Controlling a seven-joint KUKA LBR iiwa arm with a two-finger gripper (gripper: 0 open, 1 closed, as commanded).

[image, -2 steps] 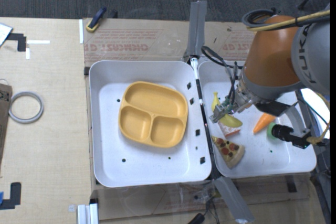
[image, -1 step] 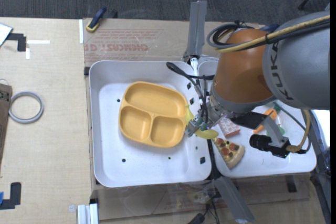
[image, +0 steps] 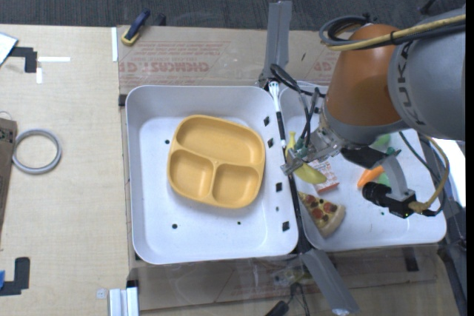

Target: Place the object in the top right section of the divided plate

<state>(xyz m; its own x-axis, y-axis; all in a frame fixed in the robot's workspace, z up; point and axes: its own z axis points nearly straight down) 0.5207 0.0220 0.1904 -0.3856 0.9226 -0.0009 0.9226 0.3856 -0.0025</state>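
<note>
Light wood tabletop with a cardboard sheet behind; two white bins side by side. Left bin holds the yellow divided plate, all sections bare, top right section facing the arm's side. Right bin holds the loose items: pizza slice toy, orange piece, a green bit mostly under the arm. Pincer sits low at the right bin's left wall, over a yellow banana-like object, probably the target. Contact looks likely, but whether the pincer is open, closed or gripping cannot be told from here. Judgement: pick stage, transfer not yet begun.
</note>
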